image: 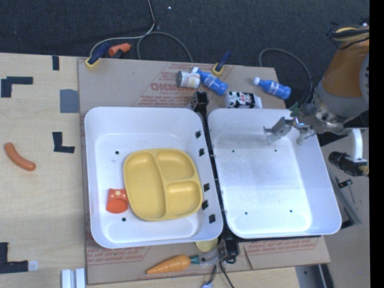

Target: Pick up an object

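My gripper (288, 131) hangs over the far right part of the right bin (312, 221), with its grey fingers (275, 131) spread open and nothing between them. In the left bin (99, 155) a yellow divided plate (162, 183) lies flat in the middle. A small red-orange block (117, 201) rests against the plate's left edge, near the bin's front left corner. The arm's orange band (348, 38) shows at the top right.
Behind the bins lie a white bottle (188, 78), two blue bottles (214, 83) (273, 88) and a black-and-white box (243, 99). A toy carrot (170, 264) lies in front of the bins. A sausage (19, 156) sits on the bench at far left. Clamps hold the cardboard's back edge.
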